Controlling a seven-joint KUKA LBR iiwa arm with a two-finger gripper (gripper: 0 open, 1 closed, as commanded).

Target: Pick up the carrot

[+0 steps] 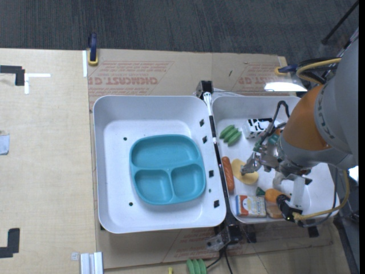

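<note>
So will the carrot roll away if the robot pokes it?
Probably a bit. The carrot looks long and rounded, lying flat in the right bin, so a sideways nudge could roll it. It looks like stiff toy food, likely light, smooth and maybe slippery for the gripper.

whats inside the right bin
The right bin holds a green ridged item, an orange-red carrot, a yellow piece, a small carton and an orange item. The gripper and arm cover its right part.

White bins [108, 170], teal divided plate [167, 169] in left bin, green ridged piece [230, 133], orange-red carrot [228, 173], pale yellow piece [249, 177], grey arm [336, 107] with orange band [305, 124], tan bench [43, 170]
</note>
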